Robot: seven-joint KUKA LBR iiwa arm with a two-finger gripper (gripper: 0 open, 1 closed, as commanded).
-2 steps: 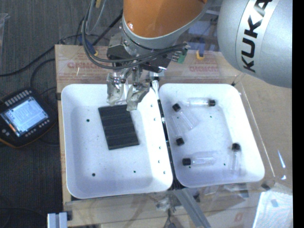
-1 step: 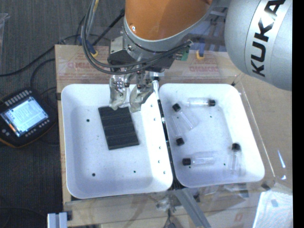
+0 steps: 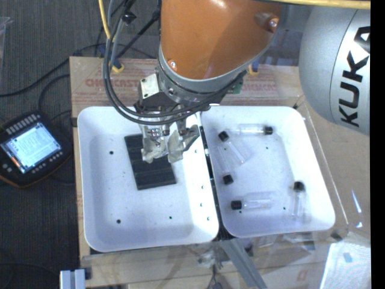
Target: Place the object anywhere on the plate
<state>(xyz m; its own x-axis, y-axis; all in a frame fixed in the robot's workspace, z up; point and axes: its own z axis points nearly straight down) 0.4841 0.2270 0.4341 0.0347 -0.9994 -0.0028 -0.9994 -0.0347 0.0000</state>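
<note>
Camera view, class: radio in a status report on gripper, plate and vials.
Gripper low over black plate in left bin, nothing seen between its fingers. Clear vials lying in right bin. Plate bare.

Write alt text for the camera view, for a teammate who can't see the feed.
The gripper hangs over a dark ridged plate lying in the left bin. The right bin holds several clear vials with black caps, scattered, such as one near its far edge. A pendant with a lit screen lies left of the bench.
</note>
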